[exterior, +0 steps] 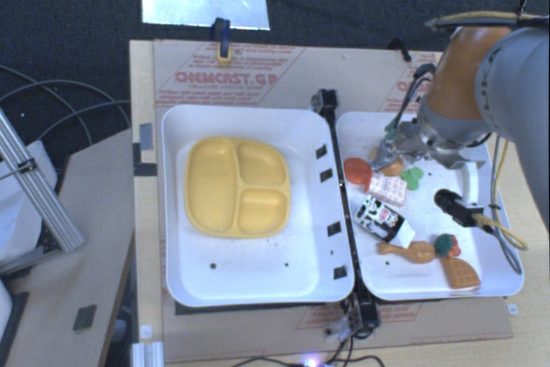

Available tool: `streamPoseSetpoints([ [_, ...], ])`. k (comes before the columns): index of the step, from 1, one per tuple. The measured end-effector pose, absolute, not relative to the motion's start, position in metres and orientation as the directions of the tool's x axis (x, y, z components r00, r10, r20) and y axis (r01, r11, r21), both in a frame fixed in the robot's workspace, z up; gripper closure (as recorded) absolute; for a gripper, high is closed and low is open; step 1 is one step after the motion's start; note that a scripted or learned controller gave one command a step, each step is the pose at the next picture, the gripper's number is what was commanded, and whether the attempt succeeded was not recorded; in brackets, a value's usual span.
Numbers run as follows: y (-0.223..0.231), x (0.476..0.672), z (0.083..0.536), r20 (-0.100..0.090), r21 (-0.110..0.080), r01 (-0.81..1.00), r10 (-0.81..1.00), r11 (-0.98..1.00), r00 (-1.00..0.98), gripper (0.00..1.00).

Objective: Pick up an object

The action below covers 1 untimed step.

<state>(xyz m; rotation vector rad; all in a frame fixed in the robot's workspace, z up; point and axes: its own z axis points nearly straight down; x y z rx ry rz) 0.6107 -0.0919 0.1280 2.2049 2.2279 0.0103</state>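
Hand (pixel 387 152) low in right bin (pixel 503 275), grip state impossible to tell; red toy (pixel 357 171) just beside, toward left bin (pixel 172 211).

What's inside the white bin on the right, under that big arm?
The right bin holds a red piece, a black-and-white box, a green bit and a brown wedge. The end effector hides what's beneath it.

On your counter (pixel 146 185) two bins sit side by side: the left bin (pixel 176 211) at 9 o'clock holds a divided tray (pixel 237 186); the right bin (pixel 507 275) at 3 o'clock holds small items clustered toward its 6 o'clock edge, the tool (pixel 388 152) at its 11 o'clock
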Motion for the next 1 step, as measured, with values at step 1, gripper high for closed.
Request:
streamPoseSetpoints([
  [1, -0.0255, 0.5970, 0.1876, 0.001, 0.004, 1.000, 1.000, 0.009, -0.009, 1.00],
])
